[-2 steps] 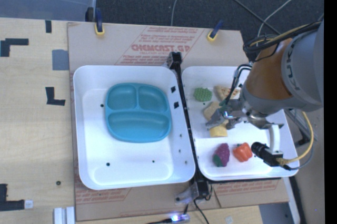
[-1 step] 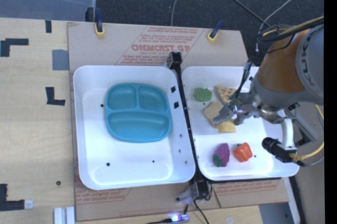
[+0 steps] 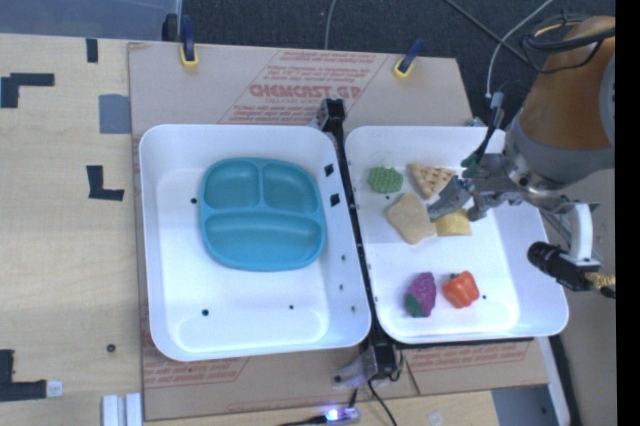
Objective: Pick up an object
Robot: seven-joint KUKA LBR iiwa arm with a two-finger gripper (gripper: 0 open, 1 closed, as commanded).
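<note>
Camera view: two white bins are seen side by side on the worktop; the left bin carries a blue divided plate. The right bin is taken as landmark; the hand is seen low over its upper middle, arm entering from the bin's right; whether the fingers are apart or together cannot be told. A beige piece lies at the hand, a yellow block just beside it; a wedge slice and green item sit toward the bin's upper left; purple grapes and a red-orange item near its lower middle.
</note>
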